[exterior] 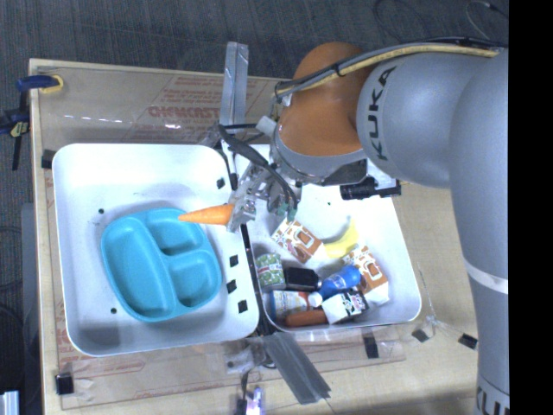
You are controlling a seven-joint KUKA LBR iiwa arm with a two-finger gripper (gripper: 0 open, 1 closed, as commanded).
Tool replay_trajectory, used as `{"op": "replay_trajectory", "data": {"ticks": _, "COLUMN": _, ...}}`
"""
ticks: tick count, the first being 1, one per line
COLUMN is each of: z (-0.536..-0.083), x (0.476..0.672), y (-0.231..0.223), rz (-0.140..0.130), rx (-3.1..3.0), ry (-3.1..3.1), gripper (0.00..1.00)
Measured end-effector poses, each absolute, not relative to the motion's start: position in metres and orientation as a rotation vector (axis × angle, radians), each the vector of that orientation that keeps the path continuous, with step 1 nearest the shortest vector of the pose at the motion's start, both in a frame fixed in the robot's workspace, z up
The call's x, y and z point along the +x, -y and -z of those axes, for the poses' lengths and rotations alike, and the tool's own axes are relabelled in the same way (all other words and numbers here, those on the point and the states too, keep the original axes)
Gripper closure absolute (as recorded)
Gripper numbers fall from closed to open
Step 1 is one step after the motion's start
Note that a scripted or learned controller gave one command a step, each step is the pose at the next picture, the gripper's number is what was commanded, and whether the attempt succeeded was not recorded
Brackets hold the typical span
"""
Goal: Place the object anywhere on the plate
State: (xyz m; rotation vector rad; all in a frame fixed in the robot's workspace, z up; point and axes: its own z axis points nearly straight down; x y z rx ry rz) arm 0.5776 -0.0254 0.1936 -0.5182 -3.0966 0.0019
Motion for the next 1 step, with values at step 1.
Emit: {"op": "replay_trajectory", "data": {"ticks": 1, "z": -0.1939, "x": 0.5778, "y": 0.0255, "rz": -0.002, "rx": -0.518, "ry": 3.097, "gripper": 0.0}}
